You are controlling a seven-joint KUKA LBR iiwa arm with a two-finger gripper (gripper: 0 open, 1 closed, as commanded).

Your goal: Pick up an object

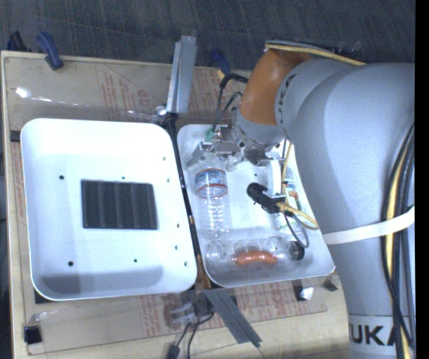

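A grey KUKA arm with an orange wrist band (263,88) reaches down into the right-hand shallow white plastic bin (315,271), its bulk hiding much of that bin's right side. The gripper (218,146) sits at the bin's far end, just above a clear ribbed plastic water bottle (213,193) lying with its long axis running away from the camera, cap end toward the gripper; how far the gripper is open cannot be told. Nearer lies a clear plastic container holding something orange (250,256). The left-hand white bin (42,200) holds a dark ribbed rectangular panel (119,204).
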